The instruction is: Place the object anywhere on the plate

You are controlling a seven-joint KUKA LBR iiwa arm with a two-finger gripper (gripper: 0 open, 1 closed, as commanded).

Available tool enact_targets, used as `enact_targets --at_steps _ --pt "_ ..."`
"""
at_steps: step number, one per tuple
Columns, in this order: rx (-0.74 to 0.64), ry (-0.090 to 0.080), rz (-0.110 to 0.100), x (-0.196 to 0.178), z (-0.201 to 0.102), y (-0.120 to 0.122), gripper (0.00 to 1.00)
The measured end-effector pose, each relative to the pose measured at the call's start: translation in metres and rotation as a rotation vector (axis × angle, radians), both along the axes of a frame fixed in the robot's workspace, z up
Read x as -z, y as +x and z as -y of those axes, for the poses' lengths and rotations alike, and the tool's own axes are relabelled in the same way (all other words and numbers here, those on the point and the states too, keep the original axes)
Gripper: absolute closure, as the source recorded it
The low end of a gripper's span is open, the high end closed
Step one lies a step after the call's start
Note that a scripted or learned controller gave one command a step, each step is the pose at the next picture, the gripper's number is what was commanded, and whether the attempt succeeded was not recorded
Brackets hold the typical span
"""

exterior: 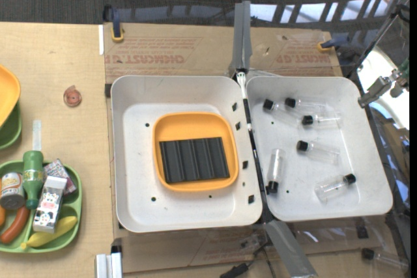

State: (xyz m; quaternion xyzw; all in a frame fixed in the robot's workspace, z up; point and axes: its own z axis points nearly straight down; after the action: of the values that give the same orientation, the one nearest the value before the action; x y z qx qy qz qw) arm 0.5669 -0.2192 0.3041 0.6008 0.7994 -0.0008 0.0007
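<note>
— Where are the vials [317,150]?
— Six lie flat in the right bin [371,202], clear tubes with black caps. Two sit close together near its far left corner, a third just beside them toward the middle. One lies at the centre, one along the left wall with its cap toward the near edge, and one near the near right corner. None touches the plate [195,124].

— And the plate?
— Orange, with rounded corners, in the middle of the left bin [130,205]. A dark ribbed slab [195,160] covers its near half.

— What about the gripper [374,93]?
— A grey metal end shows at the right bin's far right corner, over the rim, well apart from every vial. Whether it is open or closed cannot be told. Nothing is seen held in it.

— What else is on the bench?
— Cardboard [169,52] lies under both bins. At the bench's left edge is a green tray [68,231] with a green bottle [32,176], a small carton [49,205] and toy food. Beyond it sits an orange bowl [6,97], and a small pink disc [73,96] lies between the bowl and the left bin.
</note>
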Motion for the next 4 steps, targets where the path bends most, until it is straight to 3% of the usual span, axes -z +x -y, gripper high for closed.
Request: enact_targets --at_steps 1,3,4 --pt "-0.320 0.003 -0.003 0.006 0.003 -0.013 0.00" --pt "-0.926 0.000 0.002 -0.013 0.001 0.076 0.00" --pt "-1.268 0.001 0.002 -0.010 0.003 0.075 0.00"
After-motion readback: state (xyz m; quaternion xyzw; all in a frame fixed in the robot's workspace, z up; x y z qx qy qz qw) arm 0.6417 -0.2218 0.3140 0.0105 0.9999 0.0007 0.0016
